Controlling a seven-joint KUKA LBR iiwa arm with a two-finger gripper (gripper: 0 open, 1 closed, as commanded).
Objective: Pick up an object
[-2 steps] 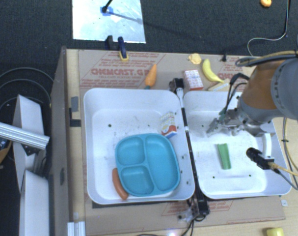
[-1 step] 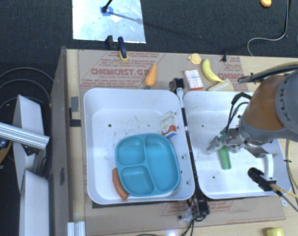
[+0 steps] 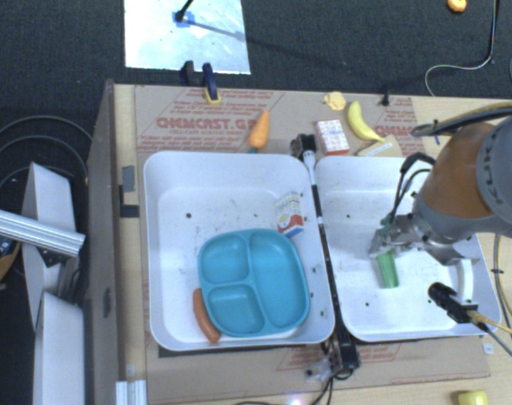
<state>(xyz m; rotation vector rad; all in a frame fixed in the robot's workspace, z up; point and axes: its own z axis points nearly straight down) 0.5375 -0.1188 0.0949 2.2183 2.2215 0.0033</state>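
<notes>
1. The gripper (image 3: 389, 241) hangs low over the middle of the right bin (image 3: 348, 184), with the arm coming in over that bin's right rim.
2. A green cylinder (image 3: 388, 272) lies on the bin floor just beneath the gripper, its upper end tucked under it. The view is too poor there to tell whether the gripper is open or closed on it.
3. The cylinder sits well apart from all four walls. The floor is bare to its left, up to the rim shared with the left bin (image 3: 196, 192), and toward the far wall too.
4. In the left bin a blue divided plate (image 3: 254, 283) lies close to the near wall. An orange sausage (image 3: 205, 315) lies along the plate's lower left edge, and a small packet (image 3: 289, 213) lies just beyond the plate.
5. On the bench (image 3: 196, 112) past the bins' far rims lie a carrot (image 3: 258, 130), a small box (image 3: 331, 136) and a banana (image 3: 361, 123).
</notes>
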